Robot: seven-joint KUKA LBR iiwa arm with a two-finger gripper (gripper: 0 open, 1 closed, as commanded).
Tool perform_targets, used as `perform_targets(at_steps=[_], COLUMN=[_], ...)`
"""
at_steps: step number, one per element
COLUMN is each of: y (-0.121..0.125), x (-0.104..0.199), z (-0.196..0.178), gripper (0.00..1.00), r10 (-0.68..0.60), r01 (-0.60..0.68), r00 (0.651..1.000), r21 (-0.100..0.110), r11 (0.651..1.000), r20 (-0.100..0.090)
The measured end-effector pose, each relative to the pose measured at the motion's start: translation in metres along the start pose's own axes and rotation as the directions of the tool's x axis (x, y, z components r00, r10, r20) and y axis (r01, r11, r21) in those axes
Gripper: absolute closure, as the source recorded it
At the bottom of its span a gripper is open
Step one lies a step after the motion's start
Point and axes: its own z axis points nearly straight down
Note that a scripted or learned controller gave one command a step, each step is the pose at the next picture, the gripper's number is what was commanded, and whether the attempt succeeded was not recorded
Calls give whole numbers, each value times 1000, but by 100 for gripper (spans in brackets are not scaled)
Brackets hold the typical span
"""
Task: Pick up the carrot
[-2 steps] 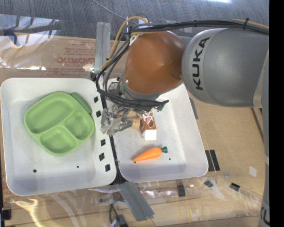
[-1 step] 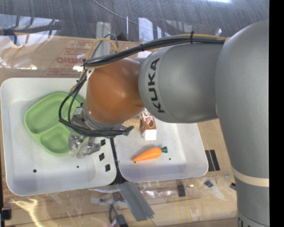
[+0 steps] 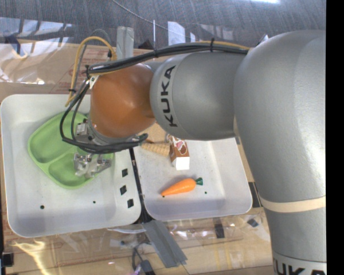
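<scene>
The gripper (image 3: 92, 165) is hanging over the green divided plate (image 3: 46, 148) in the left bin (image 3: 17, 211). Nothing is showing between its fingers; whether they are spread or closed is not readable at this slant, so treat the opening as unknown.

The carrot (image 3: 179, 187) is lying well apart from the jaws, on their far side of the ridge where the two bins meet, on the floor of the right bin (image 3: 229, 202). It is resting flat, its green stem end pointing away from the jaws and its orange tip pointing back toward them. A small boxed item (image 3: 179, 153) and a waffle cone (image 3: 155, 148) are sitting near the carrot, on the side toward the bin's back wall, not touching it.

Recommended procedure, as a judgement:
- Raise the wrist clear of the plate and the ridge before traversing.
- Centre the jaws over the thick middle of the carrot.
- Turn the wrist so the fingers are closing across its narrow width.
- Descend fully open, keeping clear of the box.
</scene>
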Motion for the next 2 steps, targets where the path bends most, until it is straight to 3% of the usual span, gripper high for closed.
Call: perform_targets(at_steps=[1,2], y=[-16,-43], x=[-40,-42], z=[-71,-8], gripper=[100,100], r10=[-125,-218], r01=[125,218], r00=[992,976], r21=[-8,-17], r11=[992,976], r20=[-2,-3])
